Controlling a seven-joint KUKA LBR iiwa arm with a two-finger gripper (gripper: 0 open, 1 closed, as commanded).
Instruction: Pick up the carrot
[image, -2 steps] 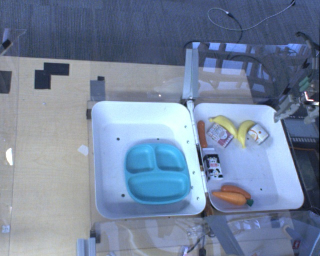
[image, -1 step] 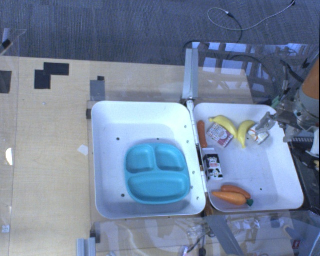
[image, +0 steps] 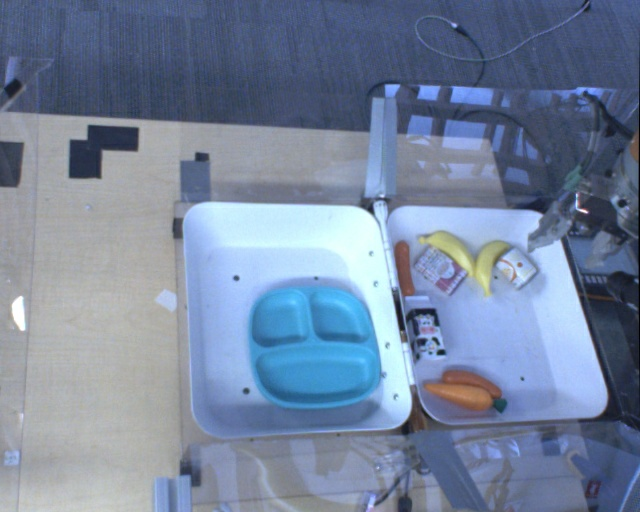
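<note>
Carrot (image: 462, 396) lies at six o'clock in my bin, touching a sausage; my jaws (image: 549, 232) hover at two o'clock, state unclear, so perhaps I grab both.

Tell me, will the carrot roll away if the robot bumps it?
Probably a little. The carrot looks round and tapered, so it would likely roll in a curve. It lies beside a sausage near the right bin's front wall, which should stop it. It looks stiff, not floppy.

A robotics lab: white bins (image: 200, 330) on a taped bench (image: 90, 300), loose cables (image: 470, 40).
</note>
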